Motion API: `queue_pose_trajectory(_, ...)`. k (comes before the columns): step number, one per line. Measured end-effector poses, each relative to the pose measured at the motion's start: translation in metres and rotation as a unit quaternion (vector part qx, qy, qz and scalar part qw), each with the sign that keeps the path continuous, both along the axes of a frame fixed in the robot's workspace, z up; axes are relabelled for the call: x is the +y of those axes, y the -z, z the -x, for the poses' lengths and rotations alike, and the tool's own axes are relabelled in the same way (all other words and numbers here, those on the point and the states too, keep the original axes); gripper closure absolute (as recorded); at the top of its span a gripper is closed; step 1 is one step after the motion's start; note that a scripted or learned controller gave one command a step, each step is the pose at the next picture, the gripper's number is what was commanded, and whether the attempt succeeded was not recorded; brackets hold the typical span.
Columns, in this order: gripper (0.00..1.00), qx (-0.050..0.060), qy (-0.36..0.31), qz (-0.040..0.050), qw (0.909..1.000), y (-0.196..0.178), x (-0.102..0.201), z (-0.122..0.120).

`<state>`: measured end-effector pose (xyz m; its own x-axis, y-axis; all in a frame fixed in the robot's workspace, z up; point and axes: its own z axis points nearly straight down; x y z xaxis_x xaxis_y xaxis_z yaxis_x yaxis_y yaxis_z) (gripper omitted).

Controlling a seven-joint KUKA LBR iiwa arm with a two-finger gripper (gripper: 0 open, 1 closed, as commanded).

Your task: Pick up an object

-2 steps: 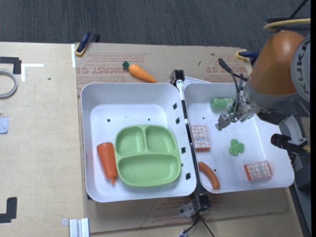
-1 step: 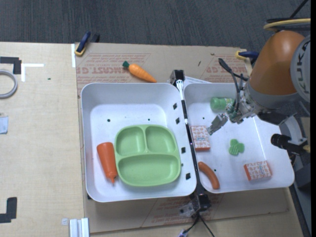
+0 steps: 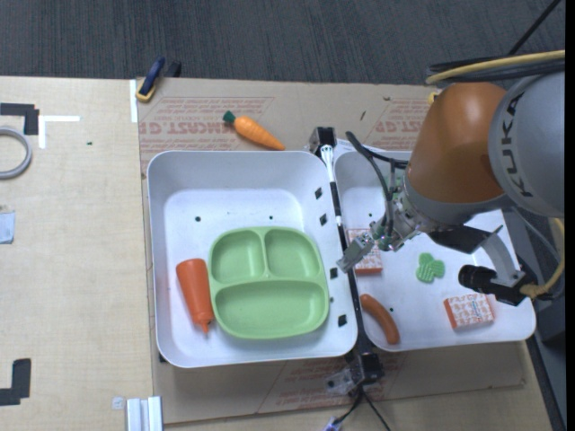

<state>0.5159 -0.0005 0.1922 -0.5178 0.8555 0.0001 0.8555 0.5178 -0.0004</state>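
In the camera view, two shallow white plastic bins are set side by side on a cardboard sheet. The left bin [image 3: 171, 241] holds a green three-compartment plate [image 3: 268, 283] and, just beside its left edge, an orange-red toy carrot [image 3: 194, 292] lying roughly upright in the frame.

The grey arm is lowered over the right bin [image 3: 503, 330], its two-finger gripper [image 3: 352, 257] placed close to the wall shared by the bins. A small red-and-white printed carton [image 3: 367, 246] lies at the fingertips, and this is judged to be the intended thing. Whether the jaws are wide, narrow or closed on it cannot be told. Its long axis appears to run up the frame, though much of it is covered.

Near the front wall a brown-orange sausage-shaped toy [image 3: 380, 319] is laid slantwise, from upper left to lower right. A green leafy toy [image 3: 430, 268] and a second red-and-white carton [image 3: 469, 312] rest further right, well apart from the gripper.

Outside the bins, a small orange carrot with a green top [image 3: 254, 130] lies on the cardboard.
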Motion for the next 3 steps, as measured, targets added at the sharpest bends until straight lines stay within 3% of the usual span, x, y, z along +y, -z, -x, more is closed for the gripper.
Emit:
queue_pose_trajectory(1, 0.0, 0.0, -0.056, -0.0001, 0.9984, 0.0, 0.006, 0.038)
queue_pose_trajectory(2, 0.0, 0.0, -0.142, -0.0001, 0.9899, 0.0, 0.033, 0.038)
queue_pose_trajectory(3, 0.0, -0.001, -0.328, 0.0, 0.9447, 0.0, 0.071, 0.038)
